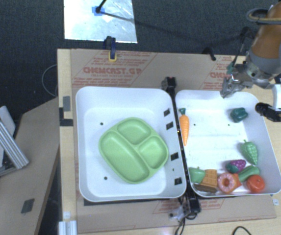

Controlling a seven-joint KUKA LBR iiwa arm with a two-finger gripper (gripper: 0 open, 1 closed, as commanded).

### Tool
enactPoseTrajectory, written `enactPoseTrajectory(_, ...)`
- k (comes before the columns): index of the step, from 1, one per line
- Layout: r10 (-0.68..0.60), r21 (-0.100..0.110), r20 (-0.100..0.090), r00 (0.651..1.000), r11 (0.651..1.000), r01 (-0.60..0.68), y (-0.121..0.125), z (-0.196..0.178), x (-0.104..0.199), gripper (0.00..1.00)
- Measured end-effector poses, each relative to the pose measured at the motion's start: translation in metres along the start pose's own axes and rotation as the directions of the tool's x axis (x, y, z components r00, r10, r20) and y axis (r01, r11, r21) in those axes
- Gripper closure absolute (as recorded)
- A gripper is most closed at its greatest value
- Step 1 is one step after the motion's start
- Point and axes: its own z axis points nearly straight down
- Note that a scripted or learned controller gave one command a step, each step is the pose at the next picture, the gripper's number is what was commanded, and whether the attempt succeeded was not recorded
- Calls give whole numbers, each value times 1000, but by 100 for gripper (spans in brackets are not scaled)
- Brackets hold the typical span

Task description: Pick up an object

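White plastic bins sit side by side, and we see the gripper (228,88) poised over the right bin's (214,131) far rim, nothing between its fingers; whether they are parted, we cannot tell. Nearest below lies a dark teal toy (239,114), a likely target. A glossy carrot (183,124) hugs the divider, while moulded toy foods (228,175) crowd the near corner. The left bin (91,111) cradles a smooth green sectioned plate (133,150).

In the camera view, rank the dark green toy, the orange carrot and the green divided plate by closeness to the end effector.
1. Dark green toy, right bin, just below the end effector.
2. Orange carrot, right bin's left edge.
3. Green divided plate, left bin.
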Motion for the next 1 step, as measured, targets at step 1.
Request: enactPoseTrajectory(1, -3, 1, -1, 1000, 1000, 3, 2, -33, 0, 100)
